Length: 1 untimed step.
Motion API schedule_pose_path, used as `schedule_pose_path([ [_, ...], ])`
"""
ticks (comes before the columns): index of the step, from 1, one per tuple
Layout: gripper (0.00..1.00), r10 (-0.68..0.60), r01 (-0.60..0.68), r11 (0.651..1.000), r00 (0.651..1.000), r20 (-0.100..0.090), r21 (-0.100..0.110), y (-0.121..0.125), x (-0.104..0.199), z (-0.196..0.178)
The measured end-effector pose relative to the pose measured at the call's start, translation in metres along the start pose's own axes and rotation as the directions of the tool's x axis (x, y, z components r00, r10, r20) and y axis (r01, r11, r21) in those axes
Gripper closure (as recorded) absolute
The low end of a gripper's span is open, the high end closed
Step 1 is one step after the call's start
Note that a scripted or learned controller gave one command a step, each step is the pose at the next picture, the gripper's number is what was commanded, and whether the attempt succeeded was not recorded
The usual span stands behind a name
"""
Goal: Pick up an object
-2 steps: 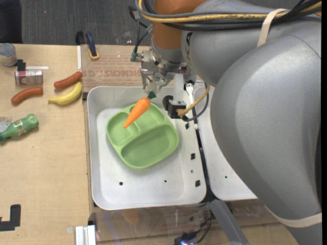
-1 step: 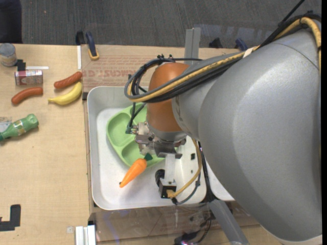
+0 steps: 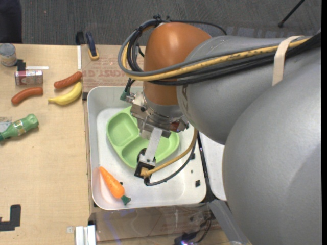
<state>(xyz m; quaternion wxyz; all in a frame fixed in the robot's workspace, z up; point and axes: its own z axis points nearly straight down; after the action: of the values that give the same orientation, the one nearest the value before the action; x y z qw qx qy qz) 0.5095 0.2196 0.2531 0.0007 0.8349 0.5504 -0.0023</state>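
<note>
The grey arm (image 3: 255, 111) sweeps in from three o'clock, bulky enough to cover most of that side. It bends down at the glossy orange band (image 3: 171, 60), which sits over the left white bin (image 3: 94, 137). A bundle of black and yellow cables loops around the band. Below it the gripper (image 3: 161, 124) points straight down over the green plate (image 3: 125, 129). The wrist blocks my sight of it, so I cannot tell whether it is apart or together, or whether it touches the plate.

The plate is smooth pale-green plastic with rounded corners, divided by raised ridges into compartments. It lies in the middle of the bin, reaching toward ten o'clock. A toy carrot (image 3: 112, 184) lies at seven o'clock in the same bin, well apart from the gripper. It is matte orange with a small green stub at its lower end, and it lies slantwise near the bin's rim. The bin is shallow, with rounded corners and a dull white sheen. A strip of the second bin (image 3: 217, 157) peeks out at four o'clock.

The bench (image 3: 46, 177) is pale wood. Toward nine and ten o'clock on it lie a yellow banana (image 3: 66, 96), two red sausages (image 3: 68, 79), a green bottle (image 3: 20, 126) on its side and a small box (image 3: 28, 76). A printed cardboard sheet (image 3: 110, 68) lies at the bin's far edge. Dark carpet (image 3: 61, 9) runs along twelve o'clock.
</note>
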Motion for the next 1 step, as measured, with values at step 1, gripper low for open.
schedule_pose_path([
  [1, 1.0, 0.04, -0.04, 0.999, 0.999, 0.0, 0.0, 0.0543, -0.0453, -0.1349],
])
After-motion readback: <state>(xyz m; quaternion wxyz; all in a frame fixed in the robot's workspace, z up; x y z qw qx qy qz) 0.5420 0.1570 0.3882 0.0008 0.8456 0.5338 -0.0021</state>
